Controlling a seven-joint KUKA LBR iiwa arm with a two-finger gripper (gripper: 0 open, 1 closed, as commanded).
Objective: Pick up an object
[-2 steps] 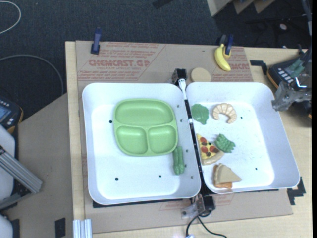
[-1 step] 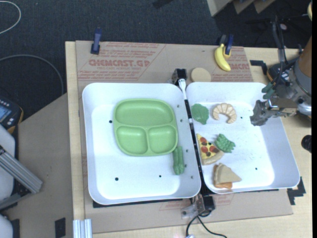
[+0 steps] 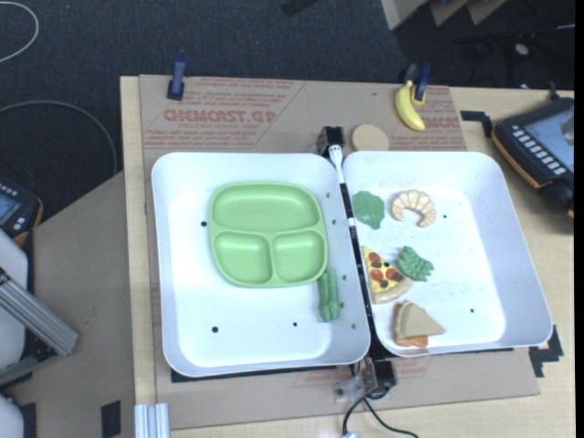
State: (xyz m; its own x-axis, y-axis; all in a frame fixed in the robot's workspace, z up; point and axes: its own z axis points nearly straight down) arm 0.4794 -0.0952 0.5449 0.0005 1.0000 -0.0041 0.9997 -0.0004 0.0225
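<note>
The right bin (image 3: 484, 245) holds several toy foods: a green leafy piece (image 3: 369, 209), a croissant (image 3: 414, 207), a pizza slice (image 3: 384, 276), a small green broccoli piece (image 3: 415, 263) and a sandwich wedge (image 3: 414, 324). In the left bin (image 3: 182, 272) lies a green divided plate (image 3: 268, 234), and a green pickle-like piece (image 3: 328, 297) rests by that bin's right wall.
A yellow banana (image 3: 410, 108) and a tan disc (image 3: 370, 138) lie on the cardboard behind the bins. Blue clamps (image 3: 176, 78) hold the board's back edge. An orange-edged tablet (image 3: 542, 144) sits at the far right, and cables trail off the front.
</note>
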